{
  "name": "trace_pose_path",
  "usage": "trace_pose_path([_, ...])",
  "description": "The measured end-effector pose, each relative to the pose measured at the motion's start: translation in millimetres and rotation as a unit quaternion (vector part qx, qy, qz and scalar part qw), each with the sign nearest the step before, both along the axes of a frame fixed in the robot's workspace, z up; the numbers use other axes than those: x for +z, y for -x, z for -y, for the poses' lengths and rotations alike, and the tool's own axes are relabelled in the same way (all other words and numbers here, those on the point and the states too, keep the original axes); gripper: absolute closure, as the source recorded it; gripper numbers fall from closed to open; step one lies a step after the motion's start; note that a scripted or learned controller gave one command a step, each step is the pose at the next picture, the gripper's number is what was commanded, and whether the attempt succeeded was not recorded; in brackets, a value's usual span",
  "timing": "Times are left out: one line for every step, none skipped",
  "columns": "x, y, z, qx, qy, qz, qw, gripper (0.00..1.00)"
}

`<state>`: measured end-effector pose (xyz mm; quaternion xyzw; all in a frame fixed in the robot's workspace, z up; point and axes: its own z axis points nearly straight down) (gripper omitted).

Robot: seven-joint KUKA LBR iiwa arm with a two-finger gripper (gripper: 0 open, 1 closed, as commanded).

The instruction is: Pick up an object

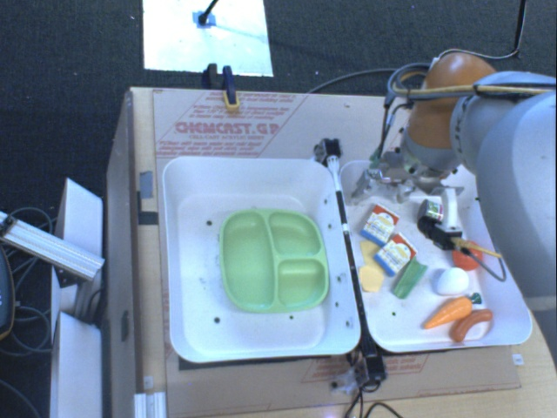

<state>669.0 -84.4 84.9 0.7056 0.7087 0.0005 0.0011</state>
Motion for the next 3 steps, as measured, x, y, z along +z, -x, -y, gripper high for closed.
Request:
trace_pose_path([11.3, -1.1, 0.1, 0.001, 0.0002, 0.002, 1.0, 1.0])
trace_pose_path([11.2, -1.0, 0.1, 0.001, 0.0003, 0.002, 1.0, 0.0])
trace_pose_path([0.1, 7.1, 0.5, -0.001, 0.0, 0.0, 1.0, 0.0])
